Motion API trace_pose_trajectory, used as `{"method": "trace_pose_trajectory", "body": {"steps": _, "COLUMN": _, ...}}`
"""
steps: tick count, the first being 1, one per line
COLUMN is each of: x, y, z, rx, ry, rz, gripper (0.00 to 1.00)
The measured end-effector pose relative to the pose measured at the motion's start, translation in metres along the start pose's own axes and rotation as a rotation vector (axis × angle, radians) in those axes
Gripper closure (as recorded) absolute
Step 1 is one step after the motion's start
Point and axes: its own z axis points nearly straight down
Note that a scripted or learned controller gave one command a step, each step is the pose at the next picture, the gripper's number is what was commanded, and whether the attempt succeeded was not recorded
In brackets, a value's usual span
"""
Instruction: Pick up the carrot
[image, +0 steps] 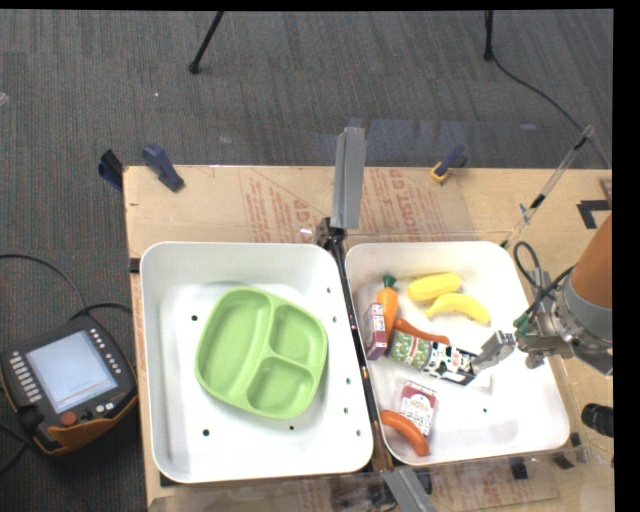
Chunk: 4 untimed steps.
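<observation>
Carrot (388, 300): orange toy with a green top, in the right bin (520, 425), near its left wall and towards the far side; long axis runs roughly away from the camera, green end farthest.
Neighbours of carrot: purple carton (377, 330) just beside its near end; green-and-black carton (432, 357) lying to the near right; two yellow pieces, a lemon-like one (434, 287) and a banana (459, 308), to its right.
Other contents, right bin: red-and-white packet (418, 407) and a sausage (404, 433) at the near edge.
Left bin (165, 400): holds a green divided plate (263, 352).
Pincer (494, 351): over the right bin's right half, just off the right end of the green-and-black carton; nothing visibly between its tips; whether clenched or released cannot be told from this angle.
Key relation: carrot lies to the pincer's left and somewhat farther back, well apart, with the green-and-black carton and the banana between.
Judgement on coming move: likely a leftward travel over the cartons, then a descent with the tips set across the carrot's long axis.
Risk: the purple carton crowds the carrot's near end.
Counter (250, 200): brown board under both bins.
</observation>
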Motion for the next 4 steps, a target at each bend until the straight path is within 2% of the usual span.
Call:
{"method": "trace_pose_trajectory", "body": {"steps": 1, "x": -0.034, "y": 0.019, "z": -0.031, "rx": -0.003, "ry": -0.001, "rz": -0.181, "gripper": 0.0}}
{"method": "trace_pose_trajectory", "body": {"steps": 2, "x": -0.006, "y": 0.136, "z": -0.086, "rx": -0.005, "ry": -0.003, "rz": -0.158, "gripper": 0.0}}
{"method": "trace_pose_trajectory", "body": {"steps": 3, "x": 0.067, "y": 0.157, "z": -0.029, "rx": -0.003, "ry": -0.002, "rz": -0.475, "gripper": 0.0}}
{"method": "trace_pose_trajectory", "body": {"steps": 4, "x": 0.094, "y": 0.143, "z": -0.054, "rx": -0.003, "ry": -0.003, "rz": -0.454, "gripper": 0.0}}
